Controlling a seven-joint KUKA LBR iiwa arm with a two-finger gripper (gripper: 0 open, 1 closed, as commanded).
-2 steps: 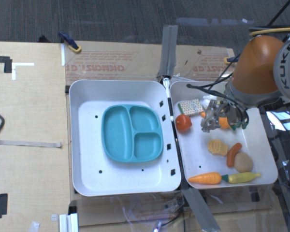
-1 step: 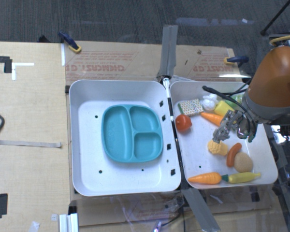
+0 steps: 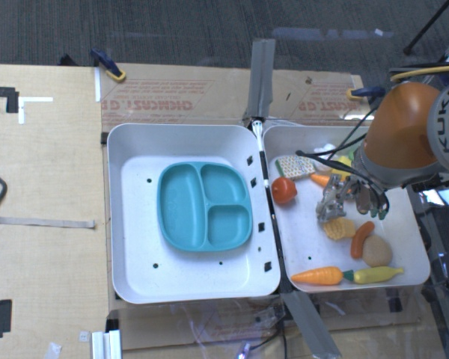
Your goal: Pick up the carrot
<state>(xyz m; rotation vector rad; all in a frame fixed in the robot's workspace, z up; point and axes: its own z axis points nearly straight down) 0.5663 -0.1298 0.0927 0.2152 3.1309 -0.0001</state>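
So in the camera view the table (image 3: 45, 200) has two white bins side by side. The left bin (image 3: 127, 223) holds a teal divided plate (image 3: 206, 206), sitting about centre frame. The right bin (image 3: 303, 241) is where all the toy food is: a red tomato (image 3: 283, 190) near its left wall, a waffle-looking piece (image 3: 339, 229) in the middle, a small orange-red sausage thing (image 3: 361, 239) beside a beige potato (image 3: 377, 253), and a yellow-green corn-like piece (image 3: 374, 275) along the bottom edge. The carrot (image 3: 319, 276) lies flat in the lower left of that bin, its thick end just beside that yellow-green piece, nothing touching it from above. The arm (image 3: 404, 129) comes in from the right of the frame, and the claw (image 3: 335, 203) hangs over the middle of the right bin, just above the waffle piece and well apart from the carrot. Can't tell how wide the claw is, honestly, it's a blur of metal and cables from this angle, and I see nothing clearly gripped in it.
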